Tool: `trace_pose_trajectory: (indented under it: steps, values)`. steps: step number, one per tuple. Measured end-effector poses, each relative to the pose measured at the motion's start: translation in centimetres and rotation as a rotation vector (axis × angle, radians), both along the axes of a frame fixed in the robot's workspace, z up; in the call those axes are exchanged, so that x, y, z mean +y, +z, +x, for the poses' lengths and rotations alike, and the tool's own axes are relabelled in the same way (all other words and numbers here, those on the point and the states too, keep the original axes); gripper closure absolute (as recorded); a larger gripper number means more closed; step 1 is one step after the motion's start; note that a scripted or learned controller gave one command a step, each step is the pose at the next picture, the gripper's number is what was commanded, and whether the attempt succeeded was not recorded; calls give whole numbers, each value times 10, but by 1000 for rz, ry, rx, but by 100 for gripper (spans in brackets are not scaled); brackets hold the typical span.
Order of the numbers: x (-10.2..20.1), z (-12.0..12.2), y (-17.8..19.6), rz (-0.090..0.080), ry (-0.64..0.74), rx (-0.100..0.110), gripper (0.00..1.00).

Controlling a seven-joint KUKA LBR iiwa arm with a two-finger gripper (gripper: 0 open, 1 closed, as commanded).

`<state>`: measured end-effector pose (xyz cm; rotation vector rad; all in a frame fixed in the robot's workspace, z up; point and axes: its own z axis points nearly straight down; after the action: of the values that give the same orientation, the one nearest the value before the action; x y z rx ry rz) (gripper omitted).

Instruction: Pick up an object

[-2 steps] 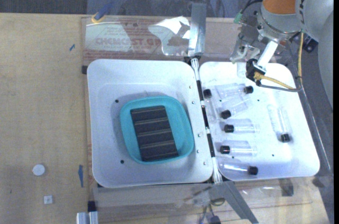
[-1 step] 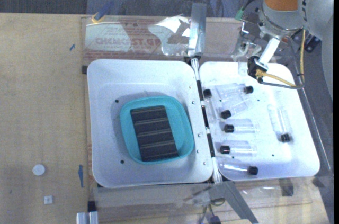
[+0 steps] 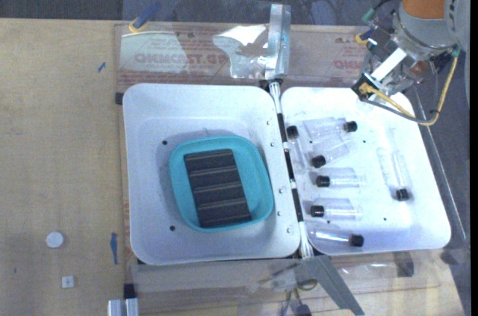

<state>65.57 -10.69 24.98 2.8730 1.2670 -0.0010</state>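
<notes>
Several clear vials with black caps lie scattered in the right bin (image 3: pixel 426 232); one (image 3: pixel 328 129) lies near its far edge, another (image 3: pixel 393 171) towards the right side, and one (image 3: pixel 334 237) by the near edge. My gripper (image 3: pixel 397 62) hangs over the far right corner of that bin, up and to the right of the vials and touching none of them. Nothing shows in its grasp. The left bin (image 3: pixel 142 180) holds a teal tray (image 3: pixel 179 180) with a dark ridged block (image 3: pixel 216 187) lying in it.
A central ridge (image 3: pixel 287 165) divides the two bins. Clear plastic sheeting and a small upright clear piece (image 3: pixel 278 38) lie on the cardboard behind the bins. The wooden bench (image 3: pixel 60 143) stretches to the left.
</notes>
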Motion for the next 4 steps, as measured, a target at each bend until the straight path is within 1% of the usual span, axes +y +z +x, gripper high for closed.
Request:
trace_pose_trajectory:
  steps: [1, 2, 3, 4]
  values:
    - [-34, -11, 6, 2, 530, 2, 100]
    - [53, 11, -14, 2, 417, 1, 100]
    - [5, 11, -13, 0, 268, -1, 100]
    - [5, 12, -3, -1, 269, -2, 100]
